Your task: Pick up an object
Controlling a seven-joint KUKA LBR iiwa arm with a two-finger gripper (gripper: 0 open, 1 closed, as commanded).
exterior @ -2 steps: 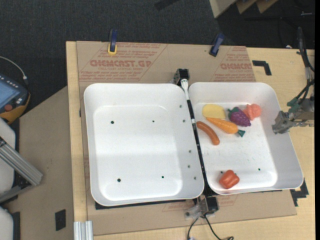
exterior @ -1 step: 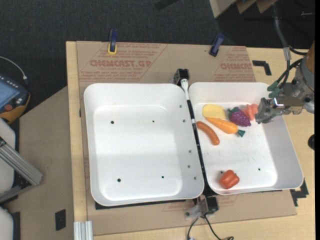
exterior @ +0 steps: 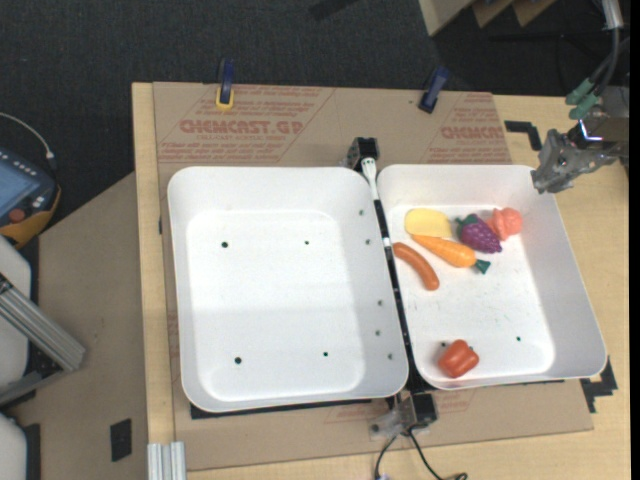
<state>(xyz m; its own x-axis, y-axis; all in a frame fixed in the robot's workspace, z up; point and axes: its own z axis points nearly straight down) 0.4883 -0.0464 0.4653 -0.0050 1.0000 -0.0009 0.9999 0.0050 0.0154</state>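
Observation:
The right bin (exterior: 575, 298) holds several toy foods. A yellow piece (exterior: 427, 222), an orange carrot (exterior: 445, 251), a purple grape bunch (exterior: 479, 234) and a pink piece (exterior: 507, 222) cluster in its far half. A brown-orange sausage (exterior: 416, 265) lies close to the bin's left wall. A red pepper (exterior: 458, 358) sits alone near the front rim. My gripper (exterior: 548, 176) hangs over the bin's far right corner, above and to the right of the pink piece, touching none of the objects.
The left bin (exterior: 270, 298) lies beside the right one, with a black hinge strip (exterior: 385, 258) between them. Both rest on a cardboard sheet (exterior: 300, 118) held by two clips at its far edge. Cables hang at the upper right.

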